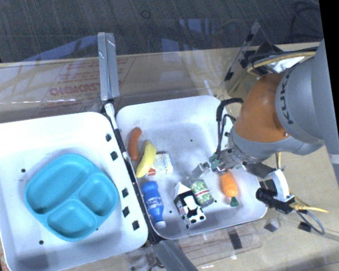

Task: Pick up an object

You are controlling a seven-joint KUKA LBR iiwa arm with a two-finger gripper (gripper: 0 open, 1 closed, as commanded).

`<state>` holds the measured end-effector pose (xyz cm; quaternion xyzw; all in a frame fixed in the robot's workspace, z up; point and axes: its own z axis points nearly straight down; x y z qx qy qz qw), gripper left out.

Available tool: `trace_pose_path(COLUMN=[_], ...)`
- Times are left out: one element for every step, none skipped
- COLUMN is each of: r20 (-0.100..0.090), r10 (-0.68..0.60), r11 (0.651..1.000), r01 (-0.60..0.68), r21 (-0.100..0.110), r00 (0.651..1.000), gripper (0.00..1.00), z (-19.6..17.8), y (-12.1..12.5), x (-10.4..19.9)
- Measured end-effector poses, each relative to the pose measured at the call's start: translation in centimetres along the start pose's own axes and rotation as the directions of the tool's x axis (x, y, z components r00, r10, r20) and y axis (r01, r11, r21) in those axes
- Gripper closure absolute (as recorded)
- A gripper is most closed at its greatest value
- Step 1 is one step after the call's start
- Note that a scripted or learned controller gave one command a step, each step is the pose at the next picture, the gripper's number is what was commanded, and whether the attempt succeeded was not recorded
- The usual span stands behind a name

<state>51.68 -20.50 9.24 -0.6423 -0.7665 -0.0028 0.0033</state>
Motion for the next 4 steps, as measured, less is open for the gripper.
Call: trace_pose_path(r20=[0.005, 0.006, 0.006, 0.008], r10=[0.216, 0.173, 0.167, 0.095], r11=[0.976, 0.985, 0.986, 0.995], r01=[-0.216, -0.173, -0.167, -0.095], r21=[0.003, 0.002, 0.002, -0.001], r00=[0.976, 0.985, 0.986, 0.995], gripper=[0.0, 0.0, 1.0, 1.0], z=[-2.5, 0.1, -0.9, -12.2], y=[-3.9, -3.9, -3.8, -3.3], x=[0.2, 1.1, 1.1, 4.0])
